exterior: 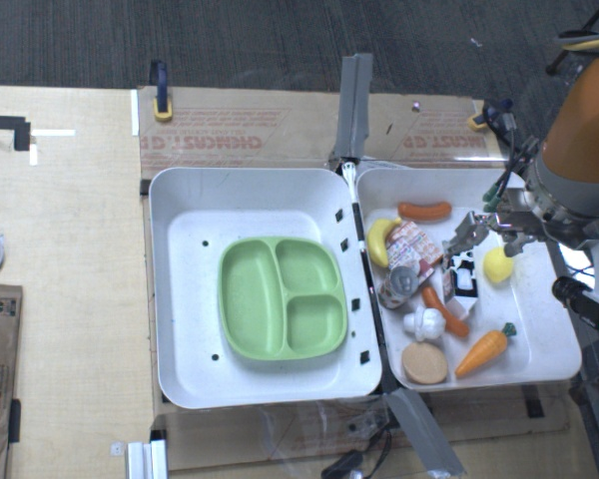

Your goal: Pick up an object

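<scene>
Camera view, glossy moulded toy food, jaws (pixel 476 230) seemingly metal, hovering.

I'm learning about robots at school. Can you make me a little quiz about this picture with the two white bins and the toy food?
1. True or false: the green plate lies in the left bin.
2. Which lies nearest the gripper? A) the lemon B) the cookie C) the banana
3. Fill in: the big carrot lies in the ____ bin.

Key: 1 true. 2 A. 3 right.
</scene>
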### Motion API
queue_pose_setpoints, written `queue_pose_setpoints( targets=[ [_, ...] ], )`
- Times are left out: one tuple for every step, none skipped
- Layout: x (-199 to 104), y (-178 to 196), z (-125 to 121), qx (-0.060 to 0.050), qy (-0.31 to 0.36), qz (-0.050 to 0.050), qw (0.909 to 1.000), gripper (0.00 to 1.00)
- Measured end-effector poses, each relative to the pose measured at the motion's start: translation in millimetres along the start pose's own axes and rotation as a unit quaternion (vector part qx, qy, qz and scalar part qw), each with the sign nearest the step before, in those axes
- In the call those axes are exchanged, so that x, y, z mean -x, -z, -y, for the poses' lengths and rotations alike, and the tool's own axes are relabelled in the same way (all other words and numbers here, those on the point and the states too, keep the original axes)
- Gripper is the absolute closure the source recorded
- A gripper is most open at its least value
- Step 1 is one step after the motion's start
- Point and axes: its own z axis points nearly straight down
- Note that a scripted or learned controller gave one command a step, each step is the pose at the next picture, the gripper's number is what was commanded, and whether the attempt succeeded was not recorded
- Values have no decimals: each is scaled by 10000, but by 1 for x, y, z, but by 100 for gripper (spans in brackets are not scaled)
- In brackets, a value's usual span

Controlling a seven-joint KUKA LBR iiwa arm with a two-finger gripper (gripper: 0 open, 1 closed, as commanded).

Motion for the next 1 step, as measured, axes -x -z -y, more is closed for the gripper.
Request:
queue_pose_setpoints(
  targets=[
    [39, -149, -13, 5, -736, -3, 9973, 0]
  ],
)
